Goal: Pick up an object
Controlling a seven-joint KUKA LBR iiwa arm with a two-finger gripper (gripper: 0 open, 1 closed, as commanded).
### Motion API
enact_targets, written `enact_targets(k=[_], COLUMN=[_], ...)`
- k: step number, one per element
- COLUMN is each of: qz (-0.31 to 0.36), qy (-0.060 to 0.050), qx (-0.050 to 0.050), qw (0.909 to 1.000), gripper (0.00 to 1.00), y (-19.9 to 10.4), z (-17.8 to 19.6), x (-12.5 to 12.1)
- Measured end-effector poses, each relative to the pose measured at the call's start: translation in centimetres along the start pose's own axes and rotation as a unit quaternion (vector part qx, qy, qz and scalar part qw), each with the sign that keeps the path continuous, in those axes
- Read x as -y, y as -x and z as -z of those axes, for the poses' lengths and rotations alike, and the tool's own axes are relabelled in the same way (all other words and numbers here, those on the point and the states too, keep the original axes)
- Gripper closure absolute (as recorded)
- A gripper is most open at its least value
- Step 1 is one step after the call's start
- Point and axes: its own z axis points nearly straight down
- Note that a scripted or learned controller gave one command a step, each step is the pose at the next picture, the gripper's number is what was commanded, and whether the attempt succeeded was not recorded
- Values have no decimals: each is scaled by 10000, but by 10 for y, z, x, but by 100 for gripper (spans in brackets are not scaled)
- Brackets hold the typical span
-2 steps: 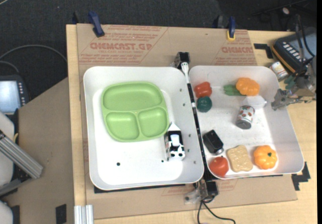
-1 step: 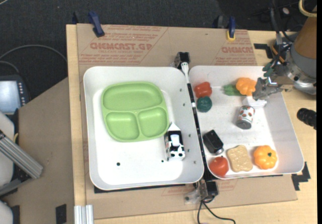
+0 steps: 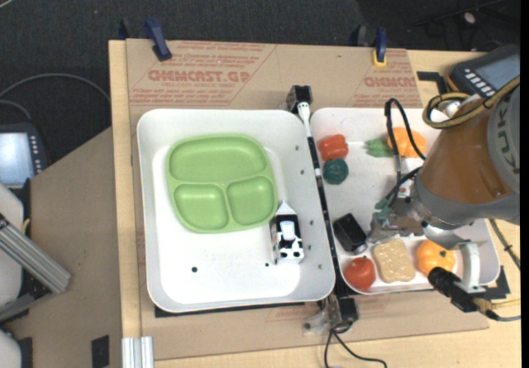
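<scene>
Left bin (image 3: 157,193) on the worktop (image 3: 207,69): green 3-compartment plate (image 3: 219,180) fills its upper half, compartments bare. Just below the plate's right corner sits a small black & white toy (image 3: 286,240), long axis running roughly top-to-bottom, near the bin's right wall.

Right bin (image 3: 351,120) is more crowded. Near its left wall, top: a red piece (image 3: 333,145) w/ a dark green round piece (image 3: 335,170) just below it, nearly touching. Lower down, a black block (image 3: 350,231), tilted diagonal. Bottom left: red round thing (image 3: 359,273), just beside a tan cracker-like slab (image 3: 393,262), long axis near upright. Right of that an orange round piece (image 3: 433,259). At the top, a green bit (image 3: 378,146) beside an orange thing (image 3: 407,141), partly behind my cable.

My gripper (image 3: 395,222) hangs over the middle of the right bin, between the black block and the slab, just above the slab. My arm covers the bin's right side. Can't tell if the fingers are spread or closed, and I see nothing between them.
</scene>
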Motion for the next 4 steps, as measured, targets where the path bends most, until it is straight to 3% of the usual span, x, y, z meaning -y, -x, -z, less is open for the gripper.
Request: enact_targets(k=[1, 2, 3, 4], qz=[74, 45, 21, -36], qy=[129, 152, 149, 56], qx=[6, 10, 15, 49], qw=[9999, 9999, 9999, 10000], gripper=[100, 100, 100, 100], y=[-127, -185, -207, -160], z=[70, 169, 254, 183], x=[-3, -2, 0, -34])
